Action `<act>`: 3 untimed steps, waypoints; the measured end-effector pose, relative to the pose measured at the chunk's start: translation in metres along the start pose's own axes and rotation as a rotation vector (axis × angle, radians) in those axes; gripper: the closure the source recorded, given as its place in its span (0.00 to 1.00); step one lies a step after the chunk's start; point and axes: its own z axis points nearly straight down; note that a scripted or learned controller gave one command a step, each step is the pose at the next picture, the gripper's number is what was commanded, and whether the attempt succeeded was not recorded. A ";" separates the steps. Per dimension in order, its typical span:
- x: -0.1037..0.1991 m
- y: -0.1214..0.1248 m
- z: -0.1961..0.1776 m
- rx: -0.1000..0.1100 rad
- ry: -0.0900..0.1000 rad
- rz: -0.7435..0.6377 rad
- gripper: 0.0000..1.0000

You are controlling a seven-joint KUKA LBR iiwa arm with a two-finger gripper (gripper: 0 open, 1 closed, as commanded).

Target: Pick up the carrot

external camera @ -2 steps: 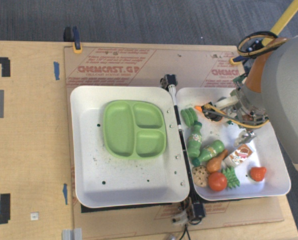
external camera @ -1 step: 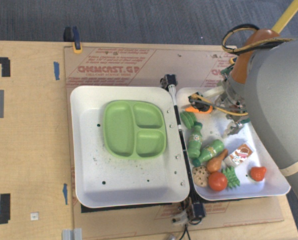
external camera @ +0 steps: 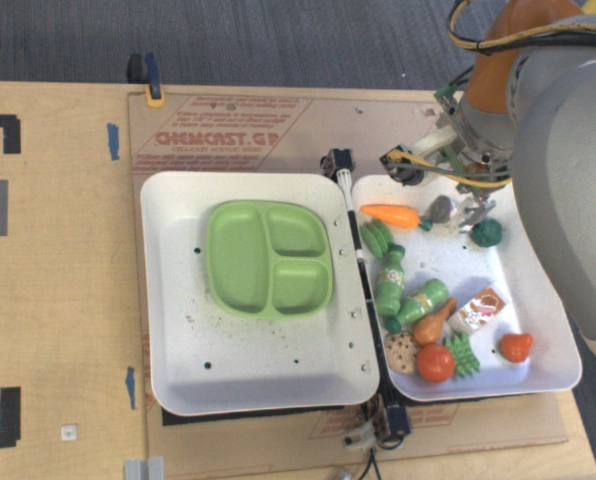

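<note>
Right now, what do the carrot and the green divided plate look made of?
Carrot: likely molded plastic, a toy; uniform orange, smooth, slight sheen, green tip. Green divided plate: probably plastic too; even matte green, molded compartment ridges. Neither is certain from this view.

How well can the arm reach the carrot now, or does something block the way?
Probably yes. The carrot lies at the far end of the right bin, with bare floor around it and nothing on top. The end effector hangs just beside it; the nearest thing is the green bottle.
</note>
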 end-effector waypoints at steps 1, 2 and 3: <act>-0.023 0.012 0.044 0.002 -0.005 0.145 0.00; -0.020 0.014 0.074 0.001 -0.002 0.096 0.00; -0.024 0.011 0.097 0.002 0.001 0.158 0.00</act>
